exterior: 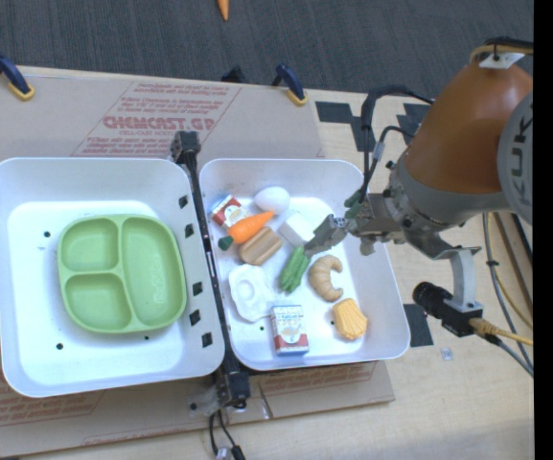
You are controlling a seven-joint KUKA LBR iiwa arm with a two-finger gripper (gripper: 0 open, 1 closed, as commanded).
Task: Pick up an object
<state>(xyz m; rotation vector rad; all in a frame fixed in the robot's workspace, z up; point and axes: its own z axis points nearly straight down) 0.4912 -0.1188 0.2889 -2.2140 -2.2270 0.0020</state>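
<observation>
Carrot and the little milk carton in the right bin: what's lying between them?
In the camera view, the hot dog and fried egg lie between the carrot and the milk carton.

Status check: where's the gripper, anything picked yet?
Gripper low in right bin, above croissant. Nothing seen between fingers. Green pod and white block crowd it.

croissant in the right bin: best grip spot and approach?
Judging by its pose, take the croissant across its thick middle, coming straight down. It lies flat, curved, with bare floor on its right; the green bean pod crowds its left. The end effector hovers just above.
</observation>
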